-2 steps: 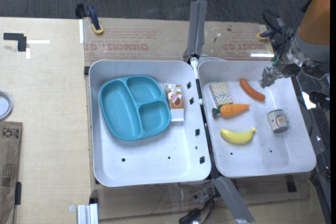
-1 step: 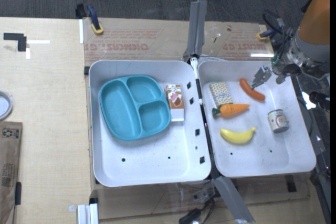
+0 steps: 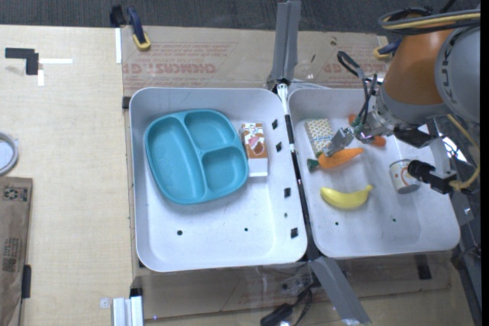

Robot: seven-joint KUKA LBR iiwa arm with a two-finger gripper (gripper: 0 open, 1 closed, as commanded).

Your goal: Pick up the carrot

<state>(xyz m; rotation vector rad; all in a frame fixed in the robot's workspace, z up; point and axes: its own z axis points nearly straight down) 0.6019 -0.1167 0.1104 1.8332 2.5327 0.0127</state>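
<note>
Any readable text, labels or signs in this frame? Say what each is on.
"CHEMICALS" or similar, red print, upside down on the cardboard sheet behind the bins: only partly legible.
Recycling-type symbol on the brown bag at left; its wording is too small.
Snack packet in the left bin: print too blurred.

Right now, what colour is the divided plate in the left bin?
Light blue; the divided plate shows plainly in the camera view.

Both bins (image 3: 153,240) look like smooth, faintly glossy white plastic, the divided blue tray (image 3: 197,156) like matt plastic, the bench (image 3: 61,103) like pale matt wood, and the small can (image 3: 399,176) seems metal.
</note>
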